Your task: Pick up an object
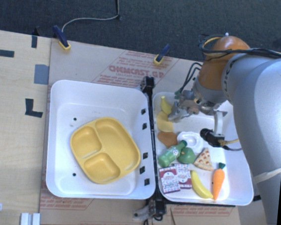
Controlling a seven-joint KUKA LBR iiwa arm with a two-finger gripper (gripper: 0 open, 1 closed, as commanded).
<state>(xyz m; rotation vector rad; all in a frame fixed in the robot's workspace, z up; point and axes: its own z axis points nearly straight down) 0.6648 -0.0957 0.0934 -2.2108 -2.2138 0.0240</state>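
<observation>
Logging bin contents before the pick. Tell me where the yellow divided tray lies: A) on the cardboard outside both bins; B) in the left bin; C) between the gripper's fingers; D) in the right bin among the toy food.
B: the yellow divided tray lies flat on the floor of the left bin, while the toy food sits in the right bin.

camera: one, fixed overhead | faces down at a slant | covers both bins (pixel 52 140) | arm (pixel 261 107) enters right
</observation>
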